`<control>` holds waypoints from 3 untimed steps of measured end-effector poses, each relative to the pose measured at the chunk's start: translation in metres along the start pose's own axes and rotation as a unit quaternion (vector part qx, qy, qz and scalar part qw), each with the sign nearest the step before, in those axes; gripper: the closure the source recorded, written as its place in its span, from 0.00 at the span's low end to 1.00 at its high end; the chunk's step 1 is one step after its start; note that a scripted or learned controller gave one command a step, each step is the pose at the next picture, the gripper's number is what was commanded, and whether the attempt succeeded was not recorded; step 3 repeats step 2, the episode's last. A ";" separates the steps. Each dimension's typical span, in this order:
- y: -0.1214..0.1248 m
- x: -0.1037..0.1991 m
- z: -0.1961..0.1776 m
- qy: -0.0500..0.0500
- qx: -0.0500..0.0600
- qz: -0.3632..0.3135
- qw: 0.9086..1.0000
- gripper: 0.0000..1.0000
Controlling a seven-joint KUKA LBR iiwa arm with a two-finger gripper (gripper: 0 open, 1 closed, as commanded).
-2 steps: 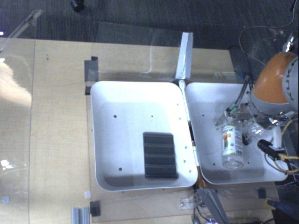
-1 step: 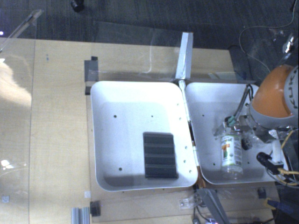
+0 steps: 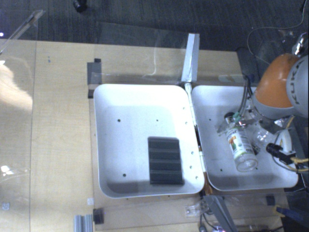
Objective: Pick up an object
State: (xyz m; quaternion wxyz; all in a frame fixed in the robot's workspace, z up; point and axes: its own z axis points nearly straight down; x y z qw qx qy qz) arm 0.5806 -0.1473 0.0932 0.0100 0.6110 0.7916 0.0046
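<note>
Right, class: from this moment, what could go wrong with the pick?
The clear bottle lies on its side in the right bin; being round, it may roll from the end effector near its far end. The black ridged block lies in the left bin, apart from the arm; it may go unpicked.
</note>
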 end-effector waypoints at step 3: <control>0.079 0.046 -0.093 0.005 0.006 -0.014 1.000 1.00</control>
